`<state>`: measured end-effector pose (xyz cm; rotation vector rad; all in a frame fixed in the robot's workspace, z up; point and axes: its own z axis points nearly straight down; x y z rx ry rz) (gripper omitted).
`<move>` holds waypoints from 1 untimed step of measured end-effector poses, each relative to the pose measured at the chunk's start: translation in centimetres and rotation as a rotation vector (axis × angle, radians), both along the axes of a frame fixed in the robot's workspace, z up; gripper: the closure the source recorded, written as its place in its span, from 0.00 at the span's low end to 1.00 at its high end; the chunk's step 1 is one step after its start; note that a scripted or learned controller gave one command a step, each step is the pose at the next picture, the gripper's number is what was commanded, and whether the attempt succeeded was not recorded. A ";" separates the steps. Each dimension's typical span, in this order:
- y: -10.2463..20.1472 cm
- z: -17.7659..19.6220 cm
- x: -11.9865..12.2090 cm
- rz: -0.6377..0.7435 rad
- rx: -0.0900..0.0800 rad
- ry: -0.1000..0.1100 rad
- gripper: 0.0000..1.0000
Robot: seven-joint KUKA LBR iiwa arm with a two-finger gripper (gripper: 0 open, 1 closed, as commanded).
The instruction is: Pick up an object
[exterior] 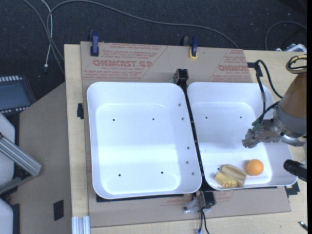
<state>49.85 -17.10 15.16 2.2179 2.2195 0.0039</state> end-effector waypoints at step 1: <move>0.1 4.2 0.3 0.000 0.000 0.000 1.00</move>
